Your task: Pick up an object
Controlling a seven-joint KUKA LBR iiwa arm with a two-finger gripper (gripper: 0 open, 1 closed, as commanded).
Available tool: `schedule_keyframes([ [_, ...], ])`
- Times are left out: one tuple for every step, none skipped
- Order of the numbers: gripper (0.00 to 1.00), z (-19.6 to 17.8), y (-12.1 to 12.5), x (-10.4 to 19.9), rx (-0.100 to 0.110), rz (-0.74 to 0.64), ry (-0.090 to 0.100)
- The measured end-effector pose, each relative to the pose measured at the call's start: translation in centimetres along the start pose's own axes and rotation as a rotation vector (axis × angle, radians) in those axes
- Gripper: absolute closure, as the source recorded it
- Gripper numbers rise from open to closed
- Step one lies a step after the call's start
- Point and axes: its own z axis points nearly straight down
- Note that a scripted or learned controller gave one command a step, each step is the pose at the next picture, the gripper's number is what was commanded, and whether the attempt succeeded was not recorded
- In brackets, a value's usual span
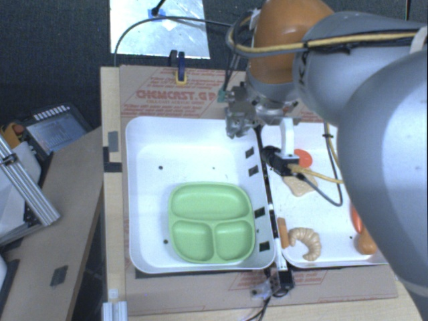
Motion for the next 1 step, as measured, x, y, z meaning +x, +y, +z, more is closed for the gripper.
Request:
schedule_keyframes([
  [0.00, 0.06, -0.04, -0.32, 0.002, 0.004, -0.002],
])
